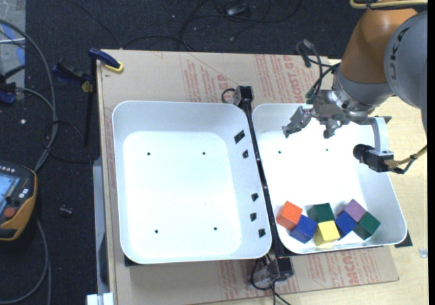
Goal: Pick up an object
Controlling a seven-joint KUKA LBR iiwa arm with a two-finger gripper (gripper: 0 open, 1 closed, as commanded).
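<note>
Gripper (313,126), fingers apparently spread and holding nothing, hangs above the right bin (380,181); your blocks (326,221) cluster at that bin's near edge, dark cable-strewn floor (54,18) beyond.

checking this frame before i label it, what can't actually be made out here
- Pincer, camera view: the fingers are small and dark, and whether anything sits between them cannot be told.
- Blocks at the near edge of the right bin: the blue block is partly covered by the orange block and the yellow block.
- Arm: cut off by the right edge of the frame.
</note>
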